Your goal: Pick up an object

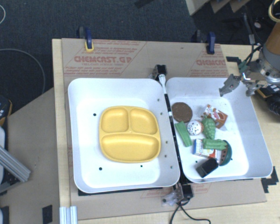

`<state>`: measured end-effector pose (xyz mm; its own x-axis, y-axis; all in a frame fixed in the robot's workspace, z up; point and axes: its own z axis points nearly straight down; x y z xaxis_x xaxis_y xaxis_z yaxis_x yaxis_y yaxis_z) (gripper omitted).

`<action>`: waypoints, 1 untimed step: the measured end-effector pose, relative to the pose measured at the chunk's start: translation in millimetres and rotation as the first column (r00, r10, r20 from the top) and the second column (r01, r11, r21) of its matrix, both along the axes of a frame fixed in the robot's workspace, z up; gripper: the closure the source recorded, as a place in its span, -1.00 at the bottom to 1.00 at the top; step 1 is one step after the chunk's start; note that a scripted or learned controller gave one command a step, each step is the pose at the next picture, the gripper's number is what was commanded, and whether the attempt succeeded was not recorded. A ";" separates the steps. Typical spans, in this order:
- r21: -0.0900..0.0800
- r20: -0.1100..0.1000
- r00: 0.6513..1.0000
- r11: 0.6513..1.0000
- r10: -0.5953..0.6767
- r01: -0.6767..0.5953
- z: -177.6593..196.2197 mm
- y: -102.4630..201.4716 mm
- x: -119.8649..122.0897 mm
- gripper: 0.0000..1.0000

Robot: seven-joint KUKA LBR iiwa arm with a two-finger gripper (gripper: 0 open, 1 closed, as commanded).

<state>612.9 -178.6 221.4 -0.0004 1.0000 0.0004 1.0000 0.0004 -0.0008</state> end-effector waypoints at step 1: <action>0.005 -0.015 1.000 1.000 -0.002 0.002 -136.2 12.5 -56.8 -1.00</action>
